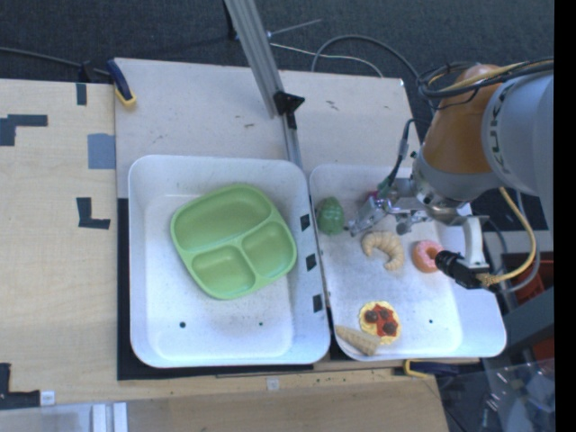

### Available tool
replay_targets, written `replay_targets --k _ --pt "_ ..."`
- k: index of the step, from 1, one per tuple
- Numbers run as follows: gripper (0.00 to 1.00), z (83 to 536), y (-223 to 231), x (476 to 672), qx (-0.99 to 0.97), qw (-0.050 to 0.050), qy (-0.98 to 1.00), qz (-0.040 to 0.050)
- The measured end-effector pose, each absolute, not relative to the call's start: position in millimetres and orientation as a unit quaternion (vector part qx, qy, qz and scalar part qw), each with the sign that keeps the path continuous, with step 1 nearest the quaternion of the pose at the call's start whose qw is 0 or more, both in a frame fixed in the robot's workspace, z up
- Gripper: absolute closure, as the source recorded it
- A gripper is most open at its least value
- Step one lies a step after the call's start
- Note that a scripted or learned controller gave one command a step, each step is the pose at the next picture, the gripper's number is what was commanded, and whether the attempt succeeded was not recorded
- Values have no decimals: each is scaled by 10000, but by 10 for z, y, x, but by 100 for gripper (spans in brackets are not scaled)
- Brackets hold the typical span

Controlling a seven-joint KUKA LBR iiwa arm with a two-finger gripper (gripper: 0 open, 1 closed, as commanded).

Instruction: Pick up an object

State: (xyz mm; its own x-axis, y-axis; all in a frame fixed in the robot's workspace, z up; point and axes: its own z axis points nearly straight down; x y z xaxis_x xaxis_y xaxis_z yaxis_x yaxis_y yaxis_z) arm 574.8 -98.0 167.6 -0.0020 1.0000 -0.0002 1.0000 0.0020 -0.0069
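While arm reaches in from right, gripper [367, 219] hangs low over right bin [468, 331], between green ball [329, 214] and croissant [384, 247]. Fingers look slightly spread, nothing between them, though view is blurry there. Croissant lies just beside fingertips. Pink donut [425, 256] further right. Small pizza [379, 319] and cone [357, 339] near front rim. Left bin [148, 322] holds green divided plate [234, 239].

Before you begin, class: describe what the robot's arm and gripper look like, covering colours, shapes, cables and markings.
The arm is a rounded grey casing bearing dark lettering, with an orange band above the wrist. Thin dark and yellow cables loop around it. The gripper is small, metallic and silvery.
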Motion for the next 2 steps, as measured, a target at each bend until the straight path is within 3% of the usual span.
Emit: replay_targets --k 1,2 --pt "0 1036 -929 5714 -7065 30 -7077 28" --pt "100 1172 -923 5728 -7059 18 -7083 10"
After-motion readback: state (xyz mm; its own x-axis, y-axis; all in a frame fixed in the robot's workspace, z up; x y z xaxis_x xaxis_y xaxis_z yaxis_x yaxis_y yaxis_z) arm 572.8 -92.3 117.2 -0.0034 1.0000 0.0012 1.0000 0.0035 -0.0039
